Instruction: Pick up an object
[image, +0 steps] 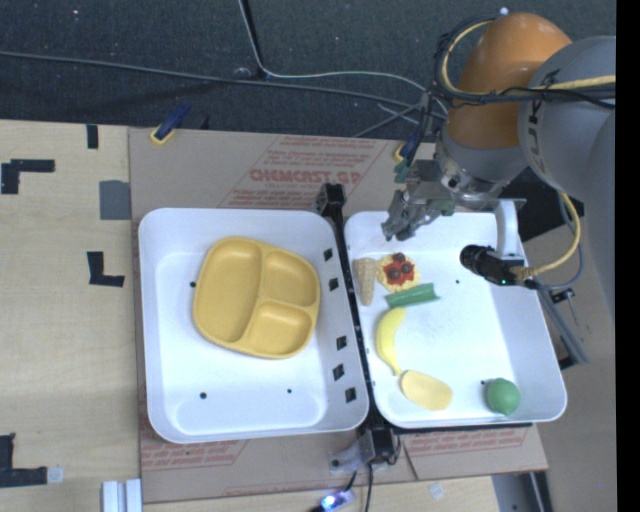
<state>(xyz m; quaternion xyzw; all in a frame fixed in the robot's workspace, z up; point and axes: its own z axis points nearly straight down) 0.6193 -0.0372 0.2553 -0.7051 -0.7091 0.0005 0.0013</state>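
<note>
Surface (60, 330) of light wood w/ cardboard sheet (290, 170) under both bins. Grey KUKA arm (570, 110) w/ orange band, reaching in from right, over top edge of right bin. Left bin (170, 400), white, shallow, w/ yellow compartment plate (255, 297) lying flat near its centre, three sections up. Right bin (520, 330), white, touching left bin along black clips at the seam.

Inside right bin, top left: pizza slice toy (397, 270) w/ red topping, just beside an ice-cream cone (366, 280) lying near the bin's left wall. Green flat bar (411, 295) directly below pizza slice, touching or nearly so. Banana (389, 338) below that, curved, left-centre of bin. Pale yellow oval piece (426, 390) near bottom edge, just beside banana tip. Green lime-like ball (502, 396) in bottom right corner, well apart from rest.

Gripper (398, 230) pointing down-left at top left of right bin, just above pizza slice; nothing seen between fingers. Open or closed: can't tell, tips too blurred. Black camera-like unit (487, 263) on wrist bracket, over upper right of bin.
</note>
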